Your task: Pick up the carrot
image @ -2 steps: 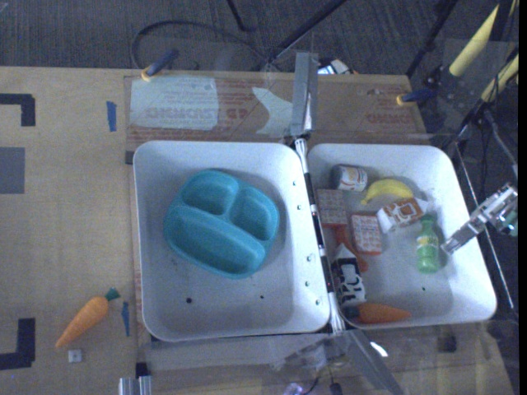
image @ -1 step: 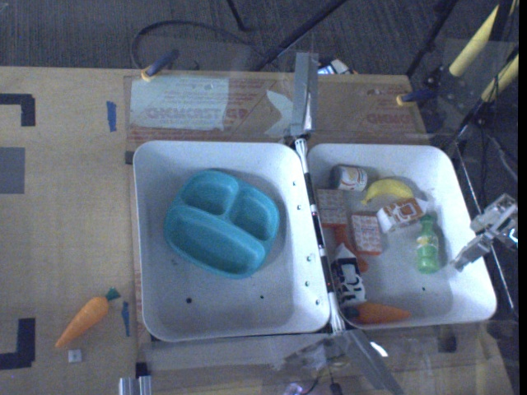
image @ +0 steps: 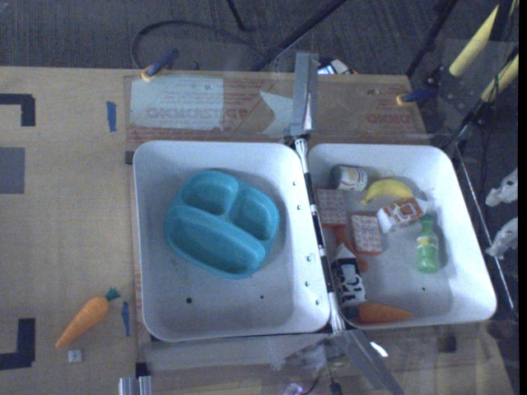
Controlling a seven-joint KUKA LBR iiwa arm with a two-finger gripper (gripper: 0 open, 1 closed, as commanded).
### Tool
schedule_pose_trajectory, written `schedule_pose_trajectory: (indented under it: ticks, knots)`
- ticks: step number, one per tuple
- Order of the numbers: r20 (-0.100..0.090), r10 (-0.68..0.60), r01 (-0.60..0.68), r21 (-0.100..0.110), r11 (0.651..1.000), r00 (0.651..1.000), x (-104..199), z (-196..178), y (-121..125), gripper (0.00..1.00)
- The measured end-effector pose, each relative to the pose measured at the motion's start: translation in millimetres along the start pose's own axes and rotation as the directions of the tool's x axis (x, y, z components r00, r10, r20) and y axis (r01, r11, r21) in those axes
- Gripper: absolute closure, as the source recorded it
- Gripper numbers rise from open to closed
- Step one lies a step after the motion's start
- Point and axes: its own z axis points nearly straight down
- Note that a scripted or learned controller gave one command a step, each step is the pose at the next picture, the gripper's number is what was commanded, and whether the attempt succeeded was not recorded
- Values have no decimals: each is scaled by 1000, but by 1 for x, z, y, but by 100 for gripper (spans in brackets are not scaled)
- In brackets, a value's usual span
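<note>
An orange carrot [image: 82, 321] with a green top lies on the wooden bench, outside the bins, just left of the left bin's front corner. It points up and to the right. A second orange carrot-shaped piece [image: 383, 312] lies flat against the front wall of the right bin [image: 476, 257], next to a black-and-white carton [image: 349, 282].
A blue divided plate [image: 222, 222] lies in the left bin [image: 138, 220]. The right bin holds a small can [image: 350, 178], a banana [image: 389, 189], a red-and-white carton [image: 401, 214], a green bottle [image: 426, 247] and two reddish packets [image: 366, 233]. Blue tape marks [image: 125, 319] lie near the bench carrot.
</note>
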Motion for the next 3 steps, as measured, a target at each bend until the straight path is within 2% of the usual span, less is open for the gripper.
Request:
schedule_pose_trajectory:
  ticks: [1, 2, 3]
  knots:
    - [1, -429, 429, -1, 903, 903, 1, -27, 5, 0]
    - [2, -718, 718, -1, 696, 696, -12, -30, 17, 0]
    - [1, -938, 938, -3, 348, 348, -11, -26, 11, 0]
